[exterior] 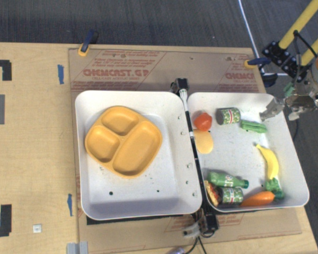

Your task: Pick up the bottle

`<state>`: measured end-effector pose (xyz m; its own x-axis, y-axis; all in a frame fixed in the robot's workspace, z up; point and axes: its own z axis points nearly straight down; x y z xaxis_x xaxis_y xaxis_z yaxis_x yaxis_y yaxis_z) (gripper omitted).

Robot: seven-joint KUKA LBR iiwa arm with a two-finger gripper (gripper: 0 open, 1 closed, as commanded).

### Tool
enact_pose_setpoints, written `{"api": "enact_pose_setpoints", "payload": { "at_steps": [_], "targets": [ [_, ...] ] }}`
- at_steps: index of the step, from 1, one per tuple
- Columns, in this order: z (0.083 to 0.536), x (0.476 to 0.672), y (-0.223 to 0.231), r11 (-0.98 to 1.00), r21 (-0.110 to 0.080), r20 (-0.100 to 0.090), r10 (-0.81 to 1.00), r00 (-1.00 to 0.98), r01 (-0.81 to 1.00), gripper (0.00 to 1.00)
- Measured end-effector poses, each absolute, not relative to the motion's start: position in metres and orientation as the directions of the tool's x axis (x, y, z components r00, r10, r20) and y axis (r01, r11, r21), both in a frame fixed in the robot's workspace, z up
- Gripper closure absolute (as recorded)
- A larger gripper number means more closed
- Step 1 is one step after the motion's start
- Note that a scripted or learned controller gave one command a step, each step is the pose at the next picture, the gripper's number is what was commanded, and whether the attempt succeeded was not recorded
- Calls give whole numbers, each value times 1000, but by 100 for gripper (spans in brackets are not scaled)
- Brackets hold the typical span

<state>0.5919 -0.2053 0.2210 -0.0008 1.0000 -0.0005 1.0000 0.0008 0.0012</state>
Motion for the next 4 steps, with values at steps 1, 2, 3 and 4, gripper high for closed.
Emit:
{"api": "enact_pose_setpoints", "payload": {
  "at_steps": [1,2,3,4],
  "targets": [
    [86,589,-170,-86,3,0,996,86,996,0],
    [87,524,-109,-52,2,2,999,52,999,0],
    [87,482,-93,15,9,-2,1000,-15,1000,0],
    [98,483,-94,13,14,-6,1000,-13,1000,100]
  ]
}}
